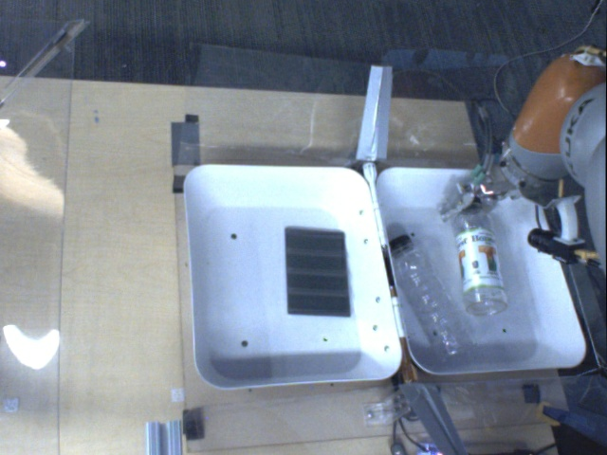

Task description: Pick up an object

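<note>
1. Bottle (479,268): a clear plastic one with a green and white label lies on its side in the right bin (560,349), its long axis running from the bin's far wall toward the near wall.
2. A second clear bottle (425,292) with a black cap lies just left of the first, slanting along the right bin's left wall, cap toward the far side. The two are close but a strip of white floor shows between them.
3. End effector (471,195): it sits just beyond the far end of the labelled bottle, near the right bin's far wall. Whether it is released or clenched I cannot tell; the parts there are too small and tangled to read, and nothing is seen gripped.
4. The arm (560,121) comes in over the right bin's far right corner, its orange band above the wrist.
5. Open room in the right bin: bare floor lies right of the labelled bottle up to the right wall, and along the near wall.
6. The left bin (218,282) lies left of the labelled bottle, the two bins' rims touching. A dark ribbed rectangle (318,270) lies flat near its middle, with bare white floor on all four sides of it, widest on its left.
7. The desk (104,254) is pale wood, open well to the left of the left bin.
</note>
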